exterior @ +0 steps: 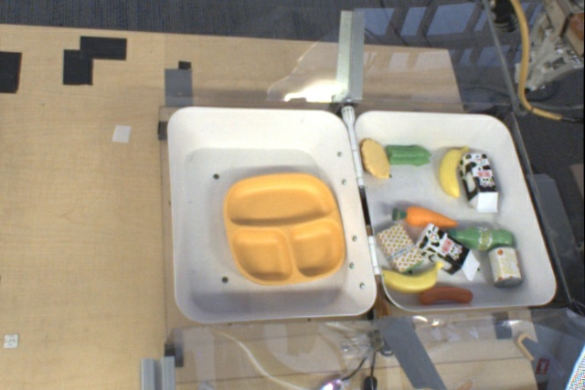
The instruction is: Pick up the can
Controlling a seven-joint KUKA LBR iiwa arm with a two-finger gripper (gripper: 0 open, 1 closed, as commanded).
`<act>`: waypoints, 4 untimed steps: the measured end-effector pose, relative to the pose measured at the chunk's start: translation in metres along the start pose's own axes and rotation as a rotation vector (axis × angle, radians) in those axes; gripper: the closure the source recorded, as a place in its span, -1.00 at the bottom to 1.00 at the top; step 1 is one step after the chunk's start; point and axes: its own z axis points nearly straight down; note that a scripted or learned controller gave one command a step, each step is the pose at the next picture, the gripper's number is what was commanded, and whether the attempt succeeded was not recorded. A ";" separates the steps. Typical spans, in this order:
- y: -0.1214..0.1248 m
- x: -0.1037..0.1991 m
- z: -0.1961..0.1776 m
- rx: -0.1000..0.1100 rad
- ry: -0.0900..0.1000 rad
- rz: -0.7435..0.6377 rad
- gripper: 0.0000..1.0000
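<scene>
The can [505,267] stands upright at the near right corner of the right bin [512,128], just beside a green bottle [484,238]; its label is too small to read. Two cartons [476,175] [442,248] carry black-and-white cow patches, no legible text; the left bin [192,196] holds an orange divided tray [283,228]. Gripper [553,59] sits at upper right outside the bins, jaw state cannot be told.

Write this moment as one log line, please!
can: right bin, near corner, upright | arm: top right, away from bins | pick: not begun
</scene>
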 end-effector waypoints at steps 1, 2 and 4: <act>-0.047 -0.033 -0.001 0.000 0.001 0.059 1.00; -0.089 -0.024 0.000 0.000 0.001 0.057 1.00; -0.158 -0.095 0.111 0.000 0.000 -0.044 1.00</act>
